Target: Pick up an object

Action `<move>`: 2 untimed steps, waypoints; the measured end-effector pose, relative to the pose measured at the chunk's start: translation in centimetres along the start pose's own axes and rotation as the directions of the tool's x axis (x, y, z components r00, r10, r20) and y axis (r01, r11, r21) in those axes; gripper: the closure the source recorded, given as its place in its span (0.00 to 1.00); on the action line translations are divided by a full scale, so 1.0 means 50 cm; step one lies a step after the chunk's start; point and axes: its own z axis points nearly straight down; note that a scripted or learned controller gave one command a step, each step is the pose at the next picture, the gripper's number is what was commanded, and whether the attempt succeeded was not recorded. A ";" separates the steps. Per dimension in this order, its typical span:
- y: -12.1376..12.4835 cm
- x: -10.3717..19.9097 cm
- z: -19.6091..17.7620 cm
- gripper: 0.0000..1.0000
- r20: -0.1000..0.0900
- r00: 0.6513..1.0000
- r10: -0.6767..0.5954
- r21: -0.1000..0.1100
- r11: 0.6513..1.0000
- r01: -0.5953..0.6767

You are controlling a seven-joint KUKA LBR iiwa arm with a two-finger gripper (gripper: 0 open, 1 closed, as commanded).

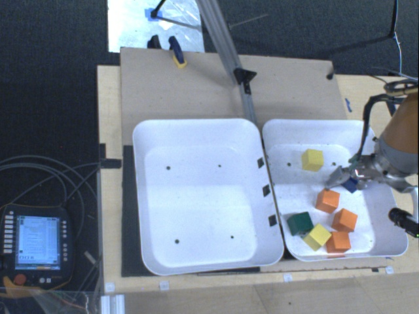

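Two shallow white plastic bins (203,267) sit on the bench; beside the upper orange cube (327,201), the gripper (351,178) pinches a small, light, rigid dark blue block (350,185) by its flat faces.

Blue block (351,186) mostly behind hand (348,175)

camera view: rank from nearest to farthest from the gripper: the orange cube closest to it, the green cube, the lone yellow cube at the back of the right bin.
Gripper sits over the right bin.
1. Orange cube: just below-left of the gripper.
2. Yellow cube: left and toward the back of the bin.
3. Green cube: front-left part of the bin, next to another yellow cube.
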 end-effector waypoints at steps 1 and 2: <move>0.014 -0.008 0.026 0.00 0.012 1.000 -0.001 -0.020 1.000 0.001; 0.004 -0.002 0.021 1.00 0.002 1.000 -0.003 -0.002 1.000 0.003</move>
